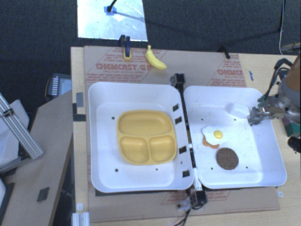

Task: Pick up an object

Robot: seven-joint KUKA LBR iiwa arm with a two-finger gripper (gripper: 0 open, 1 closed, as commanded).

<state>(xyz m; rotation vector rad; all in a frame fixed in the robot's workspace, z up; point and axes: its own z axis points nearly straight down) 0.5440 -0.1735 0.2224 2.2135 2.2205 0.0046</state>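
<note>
Two white bins are noted: the left bin (101, 126) carries one yellow compartment tray (143, 136); the right bin (268, 168) carries one fried egg (214, 136), one brown patty (227, 158) near its front edge, and one pale white piece (237, 110) towards its back edge. One banana (155, 59) is seen behind the bins, its long axis slanted. The gripper (256, 116) is held low over the right bin's right edge; its jaw state cannot be determined.

Grey arm (290, 95) with black cables looped above metallic wrist hardware.

Right bin (270, 171): egg (214, 136) and cookie (227, 158) sit close together mid-floor; bare floor surrounds them. Tray (143, 136) fills left bin's (101, 126) middle.
</note>
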